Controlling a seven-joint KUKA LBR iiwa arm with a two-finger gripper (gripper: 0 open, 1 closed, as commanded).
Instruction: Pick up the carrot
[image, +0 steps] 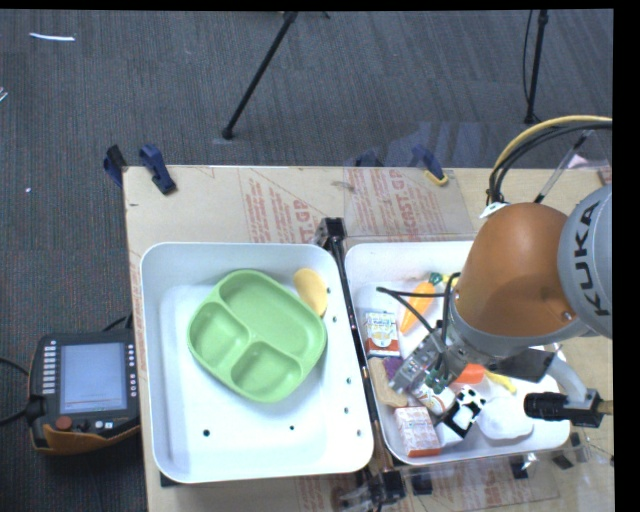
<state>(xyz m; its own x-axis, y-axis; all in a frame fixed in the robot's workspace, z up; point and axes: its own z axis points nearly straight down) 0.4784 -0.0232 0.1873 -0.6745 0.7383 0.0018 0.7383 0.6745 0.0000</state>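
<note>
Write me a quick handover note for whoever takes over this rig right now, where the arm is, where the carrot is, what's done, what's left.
Gripper: low over the right bin, among the clutter there; whether it is open or shut cannot be told.
Carrot: lying in the right bin's upper part, partly hidden by the arm, apparently not gripped.
Left bin: holds a green divided plate and a yellow item at its edge.
Done: nothing confirmed.
Left: grasp and lift the carrot.
</note>
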